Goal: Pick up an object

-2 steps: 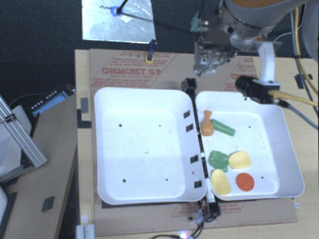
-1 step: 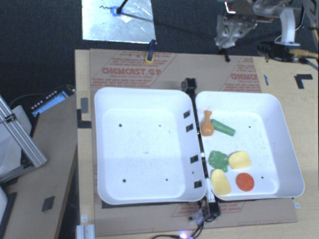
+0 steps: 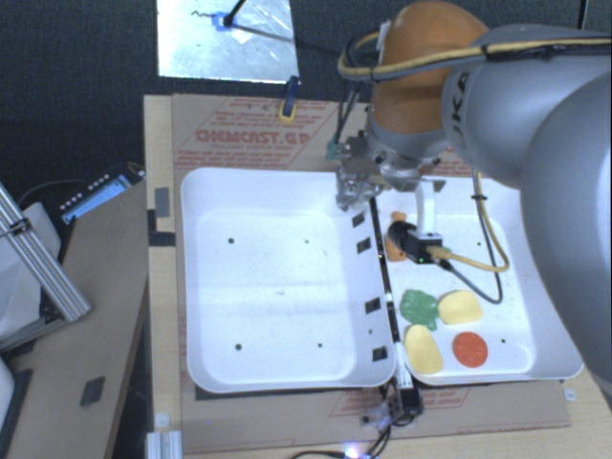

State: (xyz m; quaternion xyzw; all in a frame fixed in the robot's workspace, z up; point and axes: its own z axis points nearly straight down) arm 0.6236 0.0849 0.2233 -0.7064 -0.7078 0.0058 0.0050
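- Camera view puts the pincer low over the far end of the divider between the two white bins; whether it is open or closed I cannot tell, and nothing is visibly in it
- Candidate objects lie nearer the camera than the pincer, in the bin on the arm's side: a green piece, two yellow pieces, a red disc
- Step, as I judge it: approach, with no grasp made
- Next move calls for travelling toward that cluster, centring on one piece, then descending

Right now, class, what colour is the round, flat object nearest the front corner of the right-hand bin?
Red-orange: the round disc, seen clearly in the camera view.
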